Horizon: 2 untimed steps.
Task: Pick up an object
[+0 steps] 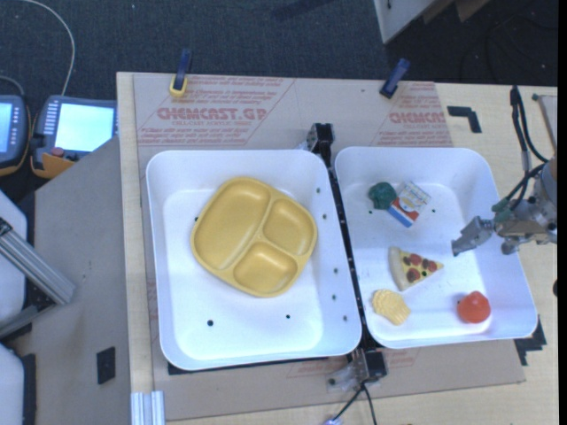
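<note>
In the right bin [443, 162] lie a green toy [383, 195], a white packet with red and blue marks [410, 204], a pizza slice toy [413, 266], a small yellow ridged piece [391, 305] and a red tomato-like ball [474, 307]. My gripper [488, 241] hangs over that bin's right side, open, with nothing between its fingers. It is to the right of the pizza slice and above the red ball, apart from both. A yellow divided plate [255, 235] lies in the left bin [168, 237].
A black divider with clamps [341, 237] runs between the two bins. The bins rest on a cardboard-covered bench [230, 104]. Cables [523, 140] hang near the arm at the right edge. Screens [75, 127] stand off the bench at far left.
</note>
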### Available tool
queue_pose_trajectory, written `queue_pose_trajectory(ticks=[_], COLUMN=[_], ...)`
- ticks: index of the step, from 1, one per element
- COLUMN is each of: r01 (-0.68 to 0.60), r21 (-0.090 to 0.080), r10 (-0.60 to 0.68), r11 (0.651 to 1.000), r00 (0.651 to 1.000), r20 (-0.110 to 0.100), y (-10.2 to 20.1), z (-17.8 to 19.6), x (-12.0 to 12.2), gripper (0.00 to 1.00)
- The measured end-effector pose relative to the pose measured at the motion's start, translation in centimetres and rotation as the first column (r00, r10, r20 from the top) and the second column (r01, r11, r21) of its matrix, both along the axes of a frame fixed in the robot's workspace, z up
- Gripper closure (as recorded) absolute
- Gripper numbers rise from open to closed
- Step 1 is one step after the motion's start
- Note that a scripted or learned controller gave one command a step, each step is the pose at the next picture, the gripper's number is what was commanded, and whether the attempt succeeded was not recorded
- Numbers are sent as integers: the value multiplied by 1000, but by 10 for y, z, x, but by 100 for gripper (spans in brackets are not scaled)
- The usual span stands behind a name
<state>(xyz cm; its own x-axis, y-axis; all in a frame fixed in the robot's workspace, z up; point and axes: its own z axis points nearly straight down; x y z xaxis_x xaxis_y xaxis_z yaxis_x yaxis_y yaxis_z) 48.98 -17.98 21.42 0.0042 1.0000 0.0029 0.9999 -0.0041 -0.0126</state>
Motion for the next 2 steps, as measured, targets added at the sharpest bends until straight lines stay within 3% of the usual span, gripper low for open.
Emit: queue_pose_trajectory(ticks=[1,2], r01=[-4,-4], r21=[-3,-1], r10=[4,4], r11=[1000,1000], r00=[1000,1000], r20=[13,9], y=[0,9], z=[6,-40], x=[3,4], gripper=[0,0])
